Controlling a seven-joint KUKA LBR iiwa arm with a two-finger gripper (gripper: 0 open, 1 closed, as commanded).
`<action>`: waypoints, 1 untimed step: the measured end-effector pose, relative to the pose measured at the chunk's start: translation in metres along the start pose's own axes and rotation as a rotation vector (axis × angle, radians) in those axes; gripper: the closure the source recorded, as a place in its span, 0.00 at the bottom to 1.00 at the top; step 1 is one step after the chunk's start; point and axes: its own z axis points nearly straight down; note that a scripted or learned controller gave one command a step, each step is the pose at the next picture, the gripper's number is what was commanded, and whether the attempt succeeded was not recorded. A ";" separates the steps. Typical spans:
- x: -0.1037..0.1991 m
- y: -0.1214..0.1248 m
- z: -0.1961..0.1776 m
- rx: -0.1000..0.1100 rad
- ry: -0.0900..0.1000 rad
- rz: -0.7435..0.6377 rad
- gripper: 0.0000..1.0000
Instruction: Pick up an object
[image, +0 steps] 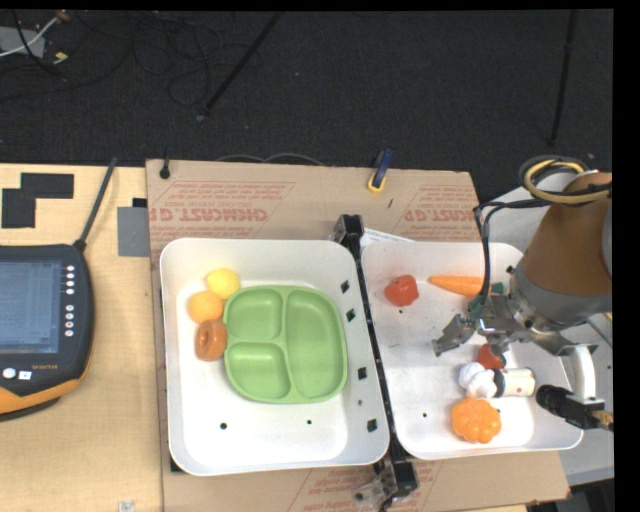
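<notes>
My gripper (468, 336) hangs low over the middle of the right bin (420, 420), open, with nothing visible between its fingers. A small red piece (490, 357) lies just under its right side, partly hidden by it. Close below are a white round object (478, 379) and a white cylinder (517, 381). An orange pumpkin-like toy (475, 421) sits near the bin's front. A red toy fruit (402, 290) and an orange carrot (455, 284) lie toward the back, left of the arm.
The left bin (200, 420) holds a green divided plate (285, 342), with a yellow lemon (222, 283), an orange ball (205, 305) and a brown donut (210, 340) along its left side. A black divider rail (362, 330) separates the bins. A tablet (40, 320) lies far left.
</notes>
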 end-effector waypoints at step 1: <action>-0.006 -0.007 0.052 -0.005 -0.002 0.000 0.00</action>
